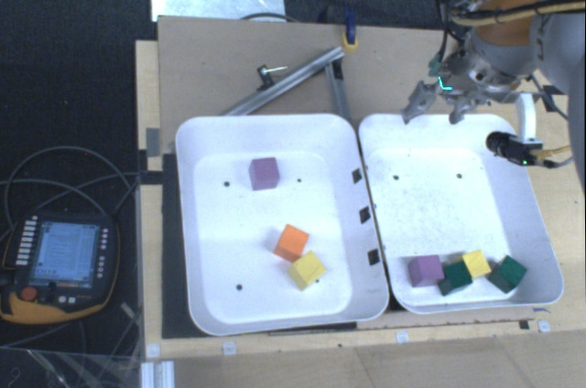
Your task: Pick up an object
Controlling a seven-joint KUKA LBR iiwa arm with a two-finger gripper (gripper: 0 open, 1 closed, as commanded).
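The left bin [197,221] holds a purple cube [264,173], an orange cube [292,241] and a yellow cube [307,269]. Along the near wall of the right bin [540,231] sit a purple cube [425,269], a dark green cube [454,276], a small yellow cube [475,264] and another green cube [507,272]. My gripper [435,108] hangs over the far rim of the right bin, open, with nothing between its fingers. It is well away from every cube.
A metal bar [284,82] lies slanted on the bench behind the left bin. Small black clips [364,214] mark the seam between the bins. A teach pendant [59,253] with cables rests at the left, off the bench.
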